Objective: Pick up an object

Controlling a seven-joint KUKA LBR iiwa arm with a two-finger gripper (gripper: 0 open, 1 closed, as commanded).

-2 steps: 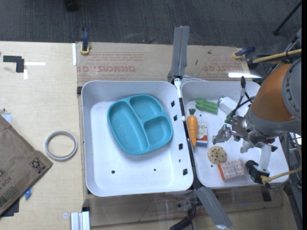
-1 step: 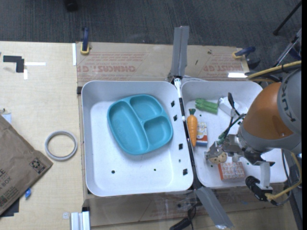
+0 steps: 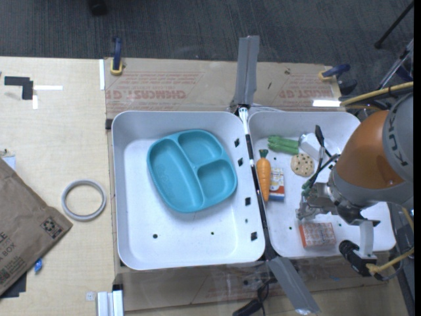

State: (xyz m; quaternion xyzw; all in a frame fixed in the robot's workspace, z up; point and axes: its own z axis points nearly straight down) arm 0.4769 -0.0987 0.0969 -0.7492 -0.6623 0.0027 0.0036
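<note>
So the arm [image 3: 375,157] comes in from the right of the frame and hangs over the right bin [image 3: 289,245], with the gripper [image 3: 309,206] low in that bin's middle. Honestly can't tell if the gripper is released or clenched from this angle, the wrist covers most of it, and nothing is visibly between the fingers. Just below it, toward the bin's lower right, lies a flat red packet [image 3: 318,234]. Further left in the same bin there's a carrot [image 3: 264,175] lying along the left wall, with a small box [image 3: 277,184] right beside it. Above those, near the bin's top, sits a green veggie [image 3: 284,145], and a cookie [image 3: 302,164] just right of that. The left bin [image 3: 131,242] has a blue divided plate [image 3: 191,170] sitting in its upper middle. Out on the bench at the left of the frame there's a tape ring [image 3: 83,199] and a cardboard box [image 3: 23,232] at the lower left corner.
</note>
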